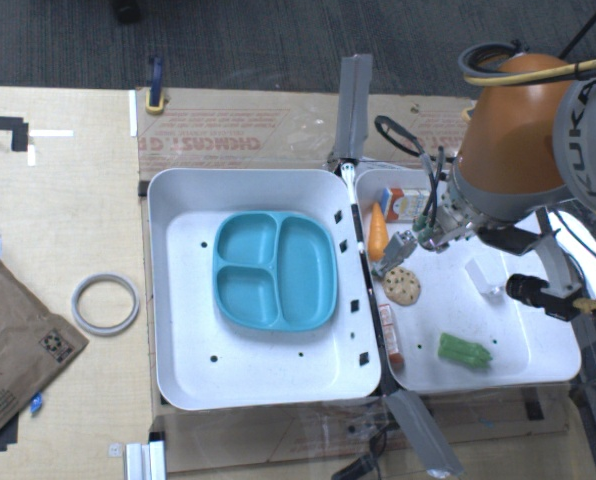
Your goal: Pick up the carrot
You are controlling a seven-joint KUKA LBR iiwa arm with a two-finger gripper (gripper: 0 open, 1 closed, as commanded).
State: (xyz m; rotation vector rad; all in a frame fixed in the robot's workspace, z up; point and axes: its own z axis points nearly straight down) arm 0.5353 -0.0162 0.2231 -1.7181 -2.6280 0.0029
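The orange carrot (378, 230) lies in the right bin (538, 368), lengthwise along its left wall. My gripper (399, 250) hangs low just to the right of the carrot's lower end, above a round chocolate-chip cookie (402, 286). I cannot make out whether it touches the carrot. The arm's orange band (513, 118) rises behind it at the upper right.
The right bin also holds a green block (465, 351), a brown bar (389, 332) by the left wall, a small white piece (482, 276) and a red-and-white packet (409, 203). A blue divided plate (276, 270) sits in the left bin (178, 348). A tape ring (105, 302) lies on the bench.
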